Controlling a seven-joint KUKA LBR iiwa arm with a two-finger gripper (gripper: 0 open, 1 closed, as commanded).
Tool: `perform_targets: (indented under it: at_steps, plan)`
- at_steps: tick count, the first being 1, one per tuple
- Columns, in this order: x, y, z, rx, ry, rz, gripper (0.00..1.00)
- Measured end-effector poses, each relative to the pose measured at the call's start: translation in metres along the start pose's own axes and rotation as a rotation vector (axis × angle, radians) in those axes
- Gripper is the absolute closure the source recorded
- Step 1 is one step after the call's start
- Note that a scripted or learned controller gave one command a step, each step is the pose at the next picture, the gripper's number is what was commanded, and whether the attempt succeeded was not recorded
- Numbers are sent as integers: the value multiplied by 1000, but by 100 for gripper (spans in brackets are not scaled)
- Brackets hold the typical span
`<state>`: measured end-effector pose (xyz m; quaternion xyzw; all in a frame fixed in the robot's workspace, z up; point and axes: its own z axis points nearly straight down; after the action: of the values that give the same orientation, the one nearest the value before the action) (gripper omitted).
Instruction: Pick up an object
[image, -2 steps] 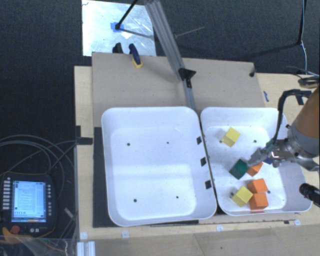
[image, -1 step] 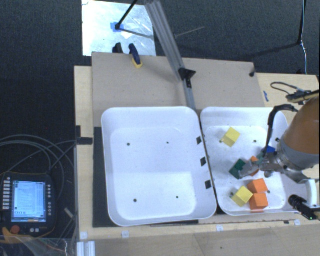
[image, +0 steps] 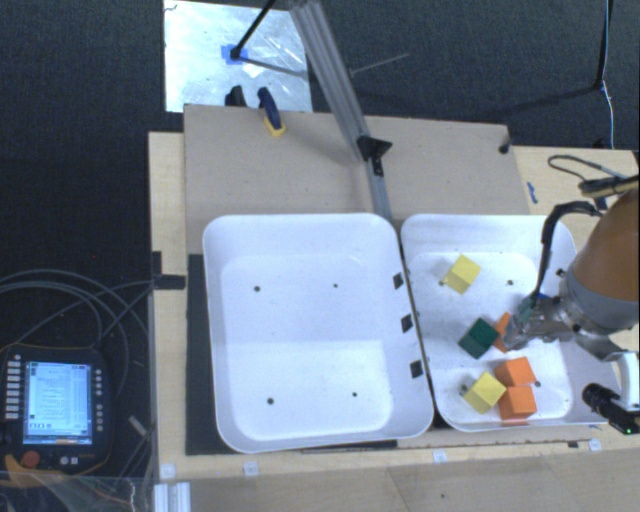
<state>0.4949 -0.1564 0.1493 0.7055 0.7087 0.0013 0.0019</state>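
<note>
The work stood at the approach-and-descend step, as I judged it: the gripper (image: 517, 335) had its tip low inside the right bin (image: 430, 245), just right of the green cube (image: 478, 337), which serves as the landmark here. A sliver of orange showed at the gripper's tip, touching the green cube's right side, but whether that was a block between the fingers or merely beside them could not be made out, and whether the fingers were apart or together I could not tell either. The arm (image: 610, 270) reached in from the right, its orange band above the wrist, the wrist angled down and leftward toward the green cube. Below and right of the green cube lay two orange cubes (image: 517, 388) touching each other, with a yellow cube (image: 485, 391) just left of them; another yellow cube (image: 461, 273) sat above the green one, well apart. The next move, in my view, called for a firm closure on one block and a straight lift clear of its neighbours.
</note>
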Motion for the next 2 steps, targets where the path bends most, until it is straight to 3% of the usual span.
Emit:
perform_targets:
  at_steps: [1,2]
  plan:
    - [3,10,-61,-5,-2,-1,100]
    - [2,12,-100,-3,-1,-1,100]
